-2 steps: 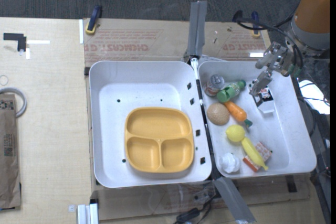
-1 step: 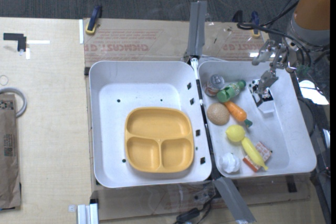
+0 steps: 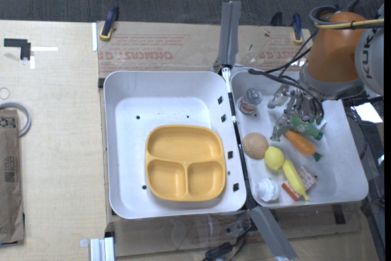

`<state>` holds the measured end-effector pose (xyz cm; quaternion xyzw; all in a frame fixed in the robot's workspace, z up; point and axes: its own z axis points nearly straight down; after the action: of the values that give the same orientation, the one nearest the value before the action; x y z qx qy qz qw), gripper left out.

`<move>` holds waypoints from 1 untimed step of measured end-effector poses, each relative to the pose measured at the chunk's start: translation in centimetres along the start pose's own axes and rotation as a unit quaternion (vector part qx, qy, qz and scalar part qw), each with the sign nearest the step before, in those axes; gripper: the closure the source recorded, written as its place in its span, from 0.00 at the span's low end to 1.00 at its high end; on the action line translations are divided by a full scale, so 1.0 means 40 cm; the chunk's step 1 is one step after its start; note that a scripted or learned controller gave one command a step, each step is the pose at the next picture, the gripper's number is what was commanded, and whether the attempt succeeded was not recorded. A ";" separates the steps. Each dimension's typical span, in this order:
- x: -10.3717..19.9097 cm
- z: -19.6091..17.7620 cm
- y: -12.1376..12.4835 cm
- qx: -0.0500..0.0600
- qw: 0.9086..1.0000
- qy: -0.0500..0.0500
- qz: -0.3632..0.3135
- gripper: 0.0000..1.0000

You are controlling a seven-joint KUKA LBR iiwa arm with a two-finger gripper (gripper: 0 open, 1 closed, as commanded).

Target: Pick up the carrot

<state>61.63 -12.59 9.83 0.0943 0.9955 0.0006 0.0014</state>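
**Gripper low over the carrot in the right bin**

Gripper (image 3: pixel 292 119) sits low in the right bin (image 3: pixel 354 159), toward its back edge, its metal fingers pointing down beside the carrot (image 3: pixel 300 142). The view is too cluttered with cables and linkage to tell how far the fingers are parted, or whether they touch the carrot; nothing can be seen clamped between them. The carrot lies just in front of the gripper, near the bin's middle, with a green packet (image 3: pixel 307 128) against its back side.

Counted in the right bin: one carrot, one brown round potato (image 3: pixel 255 145), one lemon (image 3: pixel 274 158), one banana (image 3: pixel 294 178), one white crumpled object (image 3: pixel 266 190) at the front edge, and one small can (image 3: pixel 249 101) near the back left corner. The lemon and banana lie just in front of the carrot, crowding that side.

Two white bins sit side by side; the left bin (image 3: pixel 122 131) holds one yellow divided plate (image 3: pixel 185 162) toward its front edge.
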 end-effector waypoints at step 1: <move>-0.009 -0.031 0.023 0.000 0.998 -0.001 0.068 0.00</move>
<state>62.15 -11.76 11.09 0.1620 0.9868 0.0004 0.0022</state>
